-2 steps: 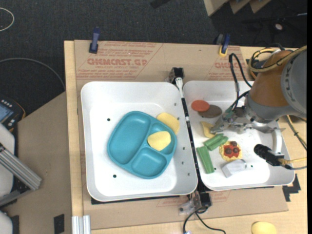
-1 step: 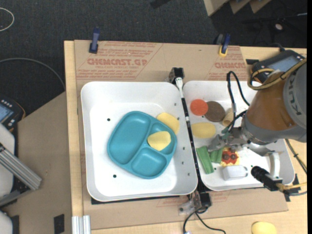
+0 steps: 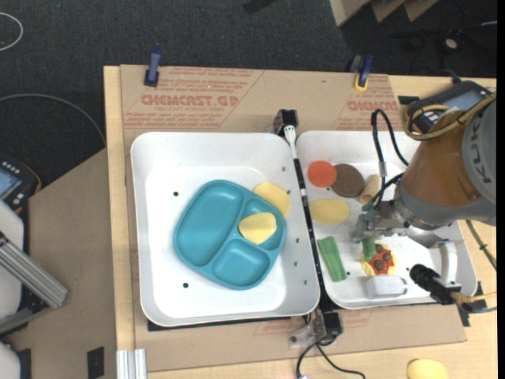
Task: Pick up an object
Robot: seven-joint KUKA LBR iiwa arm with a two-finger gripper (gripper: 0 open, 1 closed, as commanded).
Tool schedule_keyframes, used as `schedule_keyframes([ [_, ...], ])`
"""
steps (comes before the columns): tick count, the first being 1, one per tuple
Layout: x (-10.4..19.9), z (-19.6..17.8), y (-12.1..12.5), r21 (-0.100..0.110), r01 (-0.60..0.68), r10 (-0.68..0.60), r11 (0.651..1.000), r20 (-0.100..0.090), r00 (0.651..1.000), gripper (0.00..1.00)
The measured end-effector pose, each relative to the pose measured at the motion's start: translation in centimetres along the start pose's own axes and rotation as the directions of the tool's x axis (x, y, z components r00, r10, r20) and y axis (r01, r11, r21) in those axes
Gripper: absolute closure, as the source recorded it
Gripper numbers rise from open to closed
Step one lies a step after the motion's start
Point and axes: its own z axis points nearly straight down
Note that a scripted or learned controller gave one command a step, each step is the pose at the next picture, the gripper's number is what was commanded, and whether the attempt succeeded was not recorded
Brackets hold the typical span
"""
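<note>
Nothing lifted yet, by the look. Gripper (image 3: 371, 229) low in right bin (image 3: 465, 279), grip state can't tell; multicolour toy (image 3: 379, 260) just below, yellow pc (image 3: 329, 211) alongside.

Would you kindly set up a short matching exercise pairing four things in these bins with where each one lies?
Things:
1. blue divided plate
2. orange disc
3. green block
4. pale yellow piece

Places:
A. on the plate, in a compartment
B. far end of the right bin, beside a brown round thing
C. middle of the left bin
D. right bin, near its left wall, toward the front

Pairs: 1-C, 2-B, 3-D, 4-A
</note>
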Motion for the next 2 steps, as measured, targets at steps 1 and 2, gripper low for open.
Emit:
schedule_keyframes([
  [1, 0.0, -1.0, 0.0, -0.002, -0.001, 0.001, 1.0, 0.001, 1.0, 1.0],
  [2, 8.0, -13.6, -0.2, -0.008, 0.012, -0.012, 1.0, -0.004, 1.0, 1.0],
])
